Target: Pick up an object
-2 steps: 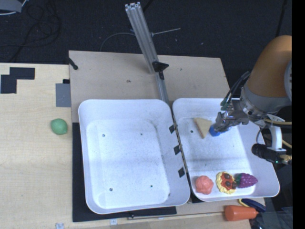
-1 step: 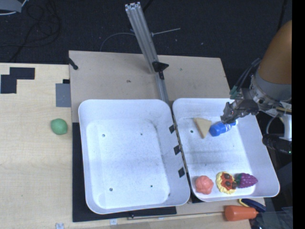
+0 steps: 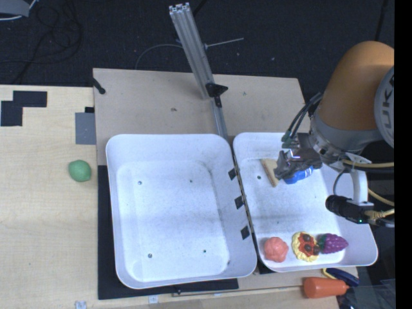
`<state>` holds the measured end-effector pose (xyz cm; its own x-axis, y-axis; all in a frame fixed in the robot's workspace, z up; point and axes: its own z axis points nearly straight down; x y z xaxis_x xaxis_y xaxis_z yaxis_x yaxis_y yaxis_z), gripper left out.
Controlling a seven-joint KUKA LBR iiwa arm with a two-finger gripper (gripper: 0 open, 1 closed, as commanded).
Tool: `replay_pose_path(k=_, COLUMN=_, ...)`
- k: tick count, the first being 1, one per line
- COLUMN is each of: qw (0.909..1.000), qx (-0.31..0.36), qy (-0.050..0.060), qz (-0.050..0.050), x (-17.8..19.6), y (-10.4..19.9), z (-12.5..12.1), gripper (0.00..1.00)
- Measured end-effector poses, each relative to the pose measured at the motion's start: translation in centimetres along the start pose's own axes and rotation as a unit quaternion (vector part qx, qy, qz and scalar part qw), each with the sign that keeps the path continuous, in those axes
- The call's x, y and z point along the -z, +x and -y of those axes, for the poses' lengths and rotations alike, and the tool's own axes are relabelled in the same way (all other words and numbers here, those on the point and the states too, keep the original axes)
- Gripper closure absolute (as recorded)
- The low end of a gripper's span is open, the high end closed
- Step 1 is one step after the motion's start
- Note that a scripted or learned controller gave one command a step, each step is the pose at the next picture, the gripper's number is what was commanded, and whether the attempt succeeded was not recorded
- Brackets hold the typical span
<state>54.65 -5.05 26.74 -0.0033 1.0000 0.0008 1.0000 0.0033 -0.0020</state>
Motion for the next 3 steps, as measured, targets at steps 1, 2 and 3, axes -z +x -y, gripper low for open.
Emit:
replay_pose_path(k=1, qw=1.0, qx=0.0, qy=0.0, qz=0.0, x=-2.0, y=4.3, z=1.3, gripper=1.0)
replay_pose_path(k=2, qw=1.0, qx=0.0, qy=0.0, qz=0.0, x=-3.5, y=8.8, z=2.4, gripper=1.0)
replay_pose_path(k=3, qw=1.0, qx=0.0, qy=-0.001, qz=0.0, x=-2.9, y=13.7, z=5.1, gripper=1.0)
